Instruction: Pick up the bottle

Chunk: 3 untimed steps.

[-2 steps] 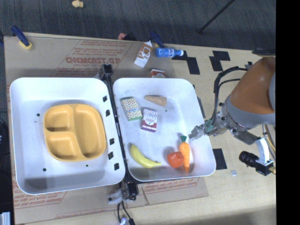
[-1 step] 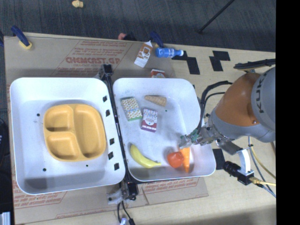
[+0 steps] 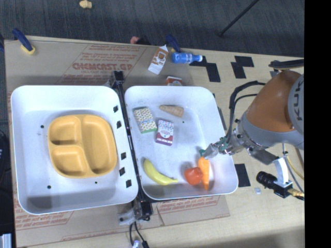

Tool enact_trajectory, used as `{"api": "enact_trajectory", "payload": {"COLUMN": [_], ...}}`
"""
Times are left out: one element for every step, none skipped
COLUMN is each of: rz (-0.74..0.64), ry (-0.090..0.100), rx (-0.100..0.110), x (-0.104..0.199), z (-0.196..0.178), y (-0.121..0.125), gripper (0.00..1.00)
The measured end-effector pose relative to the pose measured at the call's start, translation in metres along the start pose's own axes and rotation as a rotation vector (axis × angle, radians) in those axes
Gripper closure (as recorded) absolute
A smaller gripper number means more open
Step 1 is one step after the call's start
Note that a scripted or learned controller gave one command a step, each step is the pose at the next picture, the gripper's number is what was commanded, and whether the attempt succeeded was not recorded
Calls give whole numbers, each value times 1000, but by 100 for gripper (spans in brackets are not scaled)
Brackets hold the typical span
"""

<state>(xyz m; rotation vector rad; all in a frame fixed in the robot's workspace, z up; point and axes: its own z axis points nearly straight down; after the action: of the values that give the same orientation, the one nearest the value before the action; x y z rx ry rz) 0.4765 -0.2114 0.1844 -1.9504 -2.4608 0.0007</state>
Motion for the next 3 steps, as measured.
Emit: {"api": "enact_trajectory", "payload": {"rz": [188, -167, 38], "ry": [3, -1, -1], "rx": [3, -1, 0], "x": [1, 0, -1], "z": [55, 6, -21], "y": [-1, 1, 5], "gripper": [100, 100, 100]}}
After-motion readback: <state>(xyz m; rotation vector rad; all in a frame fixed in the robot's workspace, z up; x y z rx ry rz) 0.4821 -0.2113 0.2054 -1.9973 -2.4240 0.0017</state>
